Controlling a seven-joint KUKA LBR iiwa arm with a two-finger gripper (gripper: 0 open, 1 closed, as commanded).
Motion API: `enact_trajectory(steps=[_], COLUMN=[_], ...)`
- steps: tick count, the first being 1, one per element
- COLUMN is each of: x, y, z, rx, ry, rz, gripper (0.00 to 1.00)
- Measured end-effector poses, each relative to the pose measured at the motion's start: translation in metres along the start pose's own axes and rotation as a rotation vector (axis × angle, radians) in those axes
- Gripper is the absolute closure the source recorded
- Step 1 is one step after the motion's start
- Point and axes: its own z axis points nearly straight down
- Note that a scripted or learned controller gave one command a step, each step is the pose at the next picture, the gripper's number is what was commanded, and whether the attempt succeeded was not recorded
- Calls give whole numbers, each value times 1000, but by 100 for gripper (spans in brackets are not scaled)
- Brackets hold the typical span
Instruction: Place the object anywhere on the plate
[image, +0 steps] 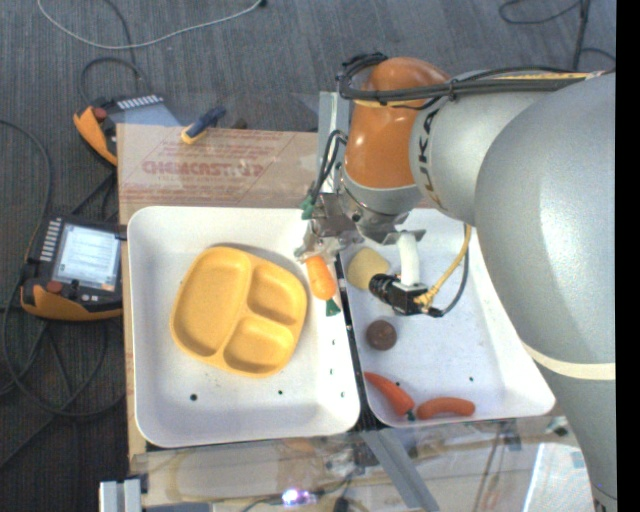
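Gripper (322, 243) above carrot (321, 279), beside plate (241, 309).

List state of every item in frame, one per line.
gripper: over the left bin's right edge, a carrot between its fingers
carrot: held, hanging just right of the plate, not on it
yellow divided plate: upright in left bin, nothing on it
brown ball: resting in right bin
two red-orange pieces: lying at right bin's near edge
handheld pendant: screen lit
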Motion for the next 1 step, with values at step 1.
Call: enact_trajectory(steps=[1], x=[0], y=[0], z=[0], rx=[0], ry=[0], rz=[1], gripper=[0])
